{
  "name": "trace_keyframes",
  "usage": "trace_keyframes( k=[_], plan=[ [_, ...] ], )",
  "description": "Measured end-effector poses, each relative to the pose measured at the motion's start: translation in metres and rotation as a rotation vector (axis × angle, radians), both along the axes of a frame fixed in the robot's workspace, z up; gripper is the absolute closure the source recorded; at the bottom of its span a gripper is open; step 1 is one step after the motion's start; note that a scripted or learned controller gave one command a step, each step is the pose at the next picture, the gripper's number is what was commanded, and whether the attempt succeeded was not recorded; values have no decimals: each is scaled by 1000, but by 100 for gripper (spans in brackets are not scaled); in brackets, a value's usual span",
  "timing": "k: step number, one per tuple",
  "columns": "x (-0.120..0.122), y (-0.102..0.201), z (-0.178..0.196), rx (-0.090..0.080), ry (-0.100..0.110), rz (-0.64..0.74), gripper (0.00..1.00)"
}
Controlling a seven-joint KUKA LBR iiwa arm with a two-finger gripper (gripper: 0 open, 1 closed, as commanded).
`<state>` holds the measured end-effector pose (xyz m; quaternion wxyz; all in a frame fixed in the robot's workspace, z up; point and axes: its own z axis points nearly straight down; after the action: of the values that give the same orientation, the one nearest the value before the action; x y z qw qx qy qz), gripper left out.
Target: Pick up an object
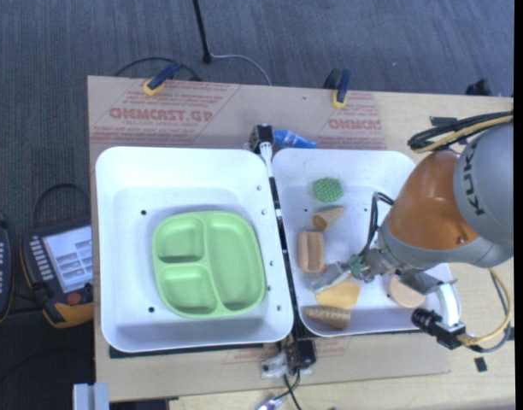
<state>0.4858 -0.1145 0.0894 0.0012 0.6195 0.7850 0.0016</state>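
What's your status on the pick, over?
Gripper low in right bin, among the food pieces. Nothing seen between the fingers. Yellow wedge and bread roll close beside it. Green tray in left bin.

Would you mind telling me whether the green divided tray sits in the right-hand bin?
No, the green divided tray lies in the left bin, while the food pieces lie in the right bin.

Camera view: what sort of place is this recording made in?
Probably a robotics lab: a board clamped to a bench over grey carpet, two white bins holding a green divided tray and toy foods, and loose cables.
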Motion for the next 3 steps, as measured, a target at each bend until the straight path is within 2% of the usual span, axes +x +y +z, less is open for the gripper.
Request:
trace_keyframes(
  k=[1,2,3],
  plan=[
    [24,12,-1,-6,-4,46,0],
    [24,12,-1,-6,-5,46,0],
    [26,12,11,-7,-9,45,100]
  ],
)
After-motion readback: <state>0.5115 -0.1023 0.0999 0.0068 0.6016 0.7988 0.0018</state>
